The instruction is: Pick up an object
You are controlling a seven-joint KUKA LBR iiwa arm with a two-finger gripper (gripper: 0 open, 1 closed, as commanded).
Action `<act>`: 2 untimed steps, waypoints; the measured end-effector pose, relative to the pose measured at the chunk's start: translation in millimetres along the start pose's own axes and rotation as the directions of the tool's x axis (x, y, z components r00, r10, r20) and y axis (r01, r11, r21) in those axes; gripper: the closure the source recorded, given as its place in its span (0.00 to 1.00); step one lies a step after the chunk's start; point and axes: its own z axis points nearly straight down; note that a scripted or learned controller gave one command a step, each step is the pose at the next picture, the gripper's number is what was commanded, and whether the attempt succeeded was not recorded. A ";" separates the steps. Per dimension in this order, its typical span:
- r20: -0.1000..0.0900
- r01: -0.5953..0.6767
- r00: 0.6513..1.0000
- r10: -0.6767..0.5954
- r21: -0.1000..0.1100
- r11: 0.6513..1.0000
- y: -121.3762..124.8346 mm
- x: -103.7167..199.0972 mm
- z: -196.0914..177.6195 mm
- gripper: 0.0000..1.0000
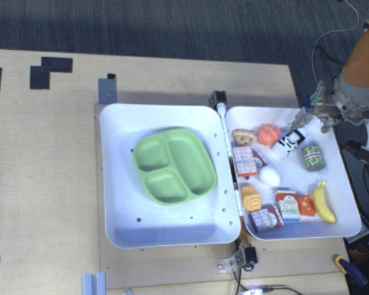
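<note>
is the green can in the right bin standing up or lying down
Lying down: the green can shows its long side, resting on the right bin's floor above the banana.

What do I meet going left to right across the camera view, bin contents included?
Green divided plate → white egg → green can → banana.

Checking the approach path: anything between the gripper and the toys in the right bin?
Nothing visible blocks it. The gripper sits over the right bin's upper right corner, beside a black-and-white item and a green can. The toys lie crowded, though, so neighbours may interfere.
</note>
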 end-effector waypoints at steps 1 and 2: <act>0.004 0.000 1.000 0.000 -0.016 1.000 -14.3 -0.8 40.8 0.00; 0.003 0.005 1.000 -0.005 -0.020 1.000 -12.2 0.5 28.5 1.00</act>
